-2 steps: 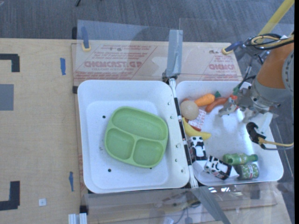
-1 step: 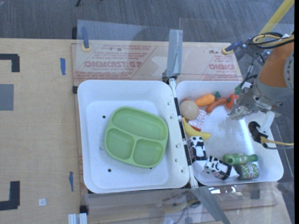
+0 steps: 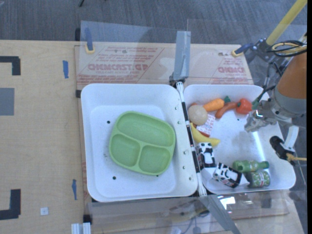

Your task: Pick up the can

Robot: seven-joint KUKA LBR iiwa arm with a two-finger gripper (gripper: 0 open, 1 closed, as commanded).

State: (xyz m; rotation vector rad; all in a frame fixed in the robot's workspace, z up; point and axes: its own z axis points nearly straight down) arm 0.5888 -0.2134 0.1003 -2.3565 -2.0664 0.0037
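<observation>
Setting: light wooden bench (image 3: 39,145) over grey carpet, bearing a clear sheet with mirrored red lettering, too blurred to read, and two shallow white bins side by side. Claw (image 3: 254,122): low over the right bin (image 3: 285,179), at its far right side, hanging from the grey arm (image 3: 292,89) with the orange band; whether it is open or closed cannot be told, and nothing is seen held in it. Can (image 3: 258,179): green-labelled, lying on its side at the near right corner of the right bin, nearer the camera than the claw and well apart from it; label print too small to read. Just beside it, on the claw's side, a green bottle (image 3: 251,166), also lying flat; likely to crowd a grasp. Left of those, a black-and-white cow-patterned carton (image 3: 226,174). Left of the claw: a red pepper (image 3: 243,105), an orange carrot (image 3: 214,104), a pale round item (image 3: 197,114), a banana (image 3: 204,139) and a red-printed packet (image 3: 208,126), writing illegible. Far left of the claw, in the left bin (image 3: 97,101): a green divided plate (image 3: 141,143). Judgement: loose items seem tipped in as clutter; the claw must travel toward the near corner.
</observation>
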